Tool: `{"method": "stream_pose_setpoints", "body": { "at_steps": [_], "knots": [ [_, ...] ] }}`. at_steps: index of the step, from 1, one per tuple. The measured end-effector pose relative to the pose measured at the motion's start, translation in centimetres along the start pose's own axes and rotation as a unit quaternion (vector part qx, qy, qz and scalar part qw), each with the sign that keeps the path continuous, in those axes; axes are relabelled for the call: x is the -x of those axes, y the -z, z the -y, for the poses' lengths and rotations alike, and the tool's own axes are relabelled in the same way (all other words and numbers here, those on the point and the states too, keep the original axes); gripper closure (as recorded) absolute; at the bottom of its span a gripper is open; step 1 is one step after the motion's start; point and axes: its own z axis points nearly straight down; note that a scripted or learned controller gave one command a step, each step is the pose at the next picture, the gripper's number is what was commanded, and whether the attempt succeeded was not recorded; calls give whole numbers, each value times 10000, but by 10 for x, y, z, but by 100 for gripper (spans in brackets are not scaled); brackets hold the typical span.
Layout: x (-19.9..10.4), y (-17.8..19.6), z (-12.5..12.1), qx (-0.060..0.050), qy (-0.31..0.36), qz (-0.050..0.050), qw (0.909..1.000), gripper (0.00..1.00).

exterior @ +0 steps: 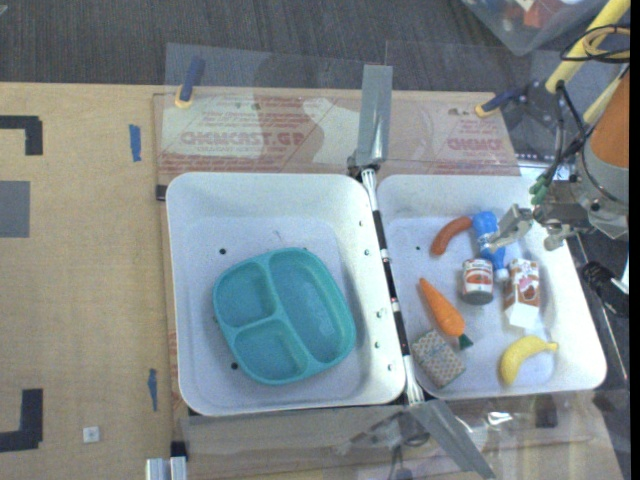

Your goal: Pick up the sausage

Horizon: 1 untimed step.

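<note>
Sausage: orange-red, curved, lying on the floor of the right bin, just left of the fingers and apart from them. Gripper: over the right bin's upper right part; fingers spread open, nothing between them. Blue item: between sausage and fingers. Small can and carton: below the fingers, side by side. Carrot, speckled sponge, banana: further below, toward the bin's near edge. Left bin: holds a teal divided plate. Bench: pale wood with black and blue tape marks. Clear panels with printed cardboard behind bins. Floor beyond: dark grey carpet.
</note>
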Motion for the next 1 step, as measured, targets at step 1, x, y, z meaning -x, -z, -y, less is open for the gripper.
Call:
{"method": "stream_pose_setpoints", "body": {
  "at_steps": [1],
  "knots": [
    [-26,-149,-8,55,1535,19,9881,0]
  ]
}}
